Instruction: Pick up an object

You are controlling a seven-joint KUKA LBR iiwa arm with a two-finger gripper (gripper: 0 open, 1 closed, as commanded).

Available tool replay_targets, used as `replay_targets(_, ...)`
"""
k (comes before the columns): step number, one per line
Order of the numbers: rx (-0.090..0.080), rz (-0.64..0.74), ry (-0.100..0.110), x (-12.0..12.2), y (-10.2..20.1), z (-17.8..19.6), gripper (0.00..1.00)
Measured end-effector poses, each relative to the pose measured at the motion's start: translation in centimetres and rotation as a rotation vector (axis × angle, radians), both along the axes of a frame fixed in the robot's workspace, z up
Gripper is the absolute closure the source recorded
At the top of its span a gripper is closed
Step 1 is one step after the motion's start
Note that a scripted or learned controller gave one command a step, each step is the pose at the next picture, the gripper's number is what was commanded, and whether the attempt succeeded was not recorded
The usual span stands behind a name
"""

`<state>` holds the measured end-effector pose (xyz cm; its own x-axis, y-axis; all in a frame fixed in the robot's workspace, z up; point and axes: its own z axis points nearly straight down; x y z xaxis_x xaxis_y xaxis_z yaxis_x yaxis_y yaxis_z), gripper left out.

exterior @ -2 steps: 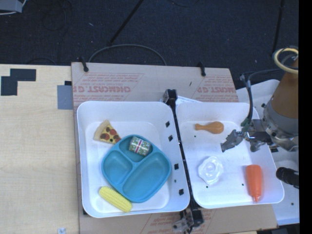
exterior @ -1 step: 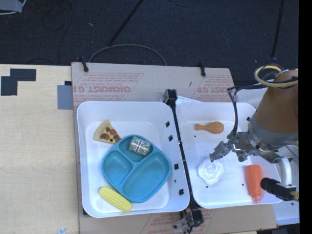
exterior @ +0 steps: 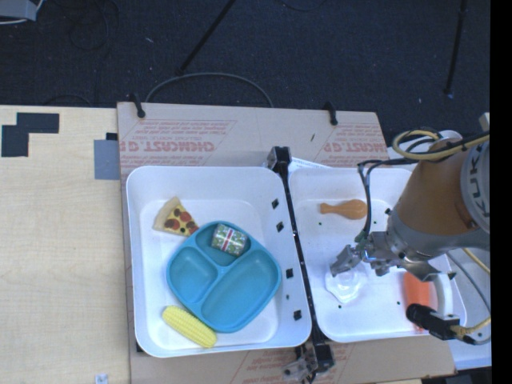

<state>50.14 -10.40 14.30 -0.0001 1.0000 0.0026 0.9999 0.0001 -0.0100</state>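
Observation:
My gripper (exterior: pixel 358 267) hangs over the middle of the right bin (exterior: pixel 376 333), open, with nothing between its fingers. Just below its left finger a small clear, whitish object (exterior: pixel 345 289) lies on the bin floor. A brown toy drumstick (exterior: pixel 344 208) lies further back in the same bin. An orange object (exterior: pixel 417 291) rests near the bin's right side, partly hidden by the arm's bracket.
The left bin (exterior: pixel 140 214) holds a blue divided plate (exterior: pixel 210 282) with a small green and red can (exterior: pixel 230 239) on it, a pizza slice (exterior: pixel 174 217) at the back left and a yellow corn cob (exterior: pixel 190 326) at the front. A black divider (exterior: pixel 292 246) separates the bins.

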Motion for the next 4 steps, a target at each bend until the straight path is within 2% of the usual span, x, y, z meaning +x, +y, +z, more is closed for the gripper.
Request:
replay_targets(1, 0.000, 0.000, -0.001, -0.2, 0.1, -5.4, 0.00)
replay_targets(2, -0.002, -0.007, -0.013, 0.2, -0.1, -3.7, 1.00)
replay_targets(3, -0.003, 0.000, -0.013, 0.8, -1.0, 2.0, 1.00)
replay_targets(4, -0.003, 0.001, -0.013, 0.7, -0.6, 8.2, 1.00)
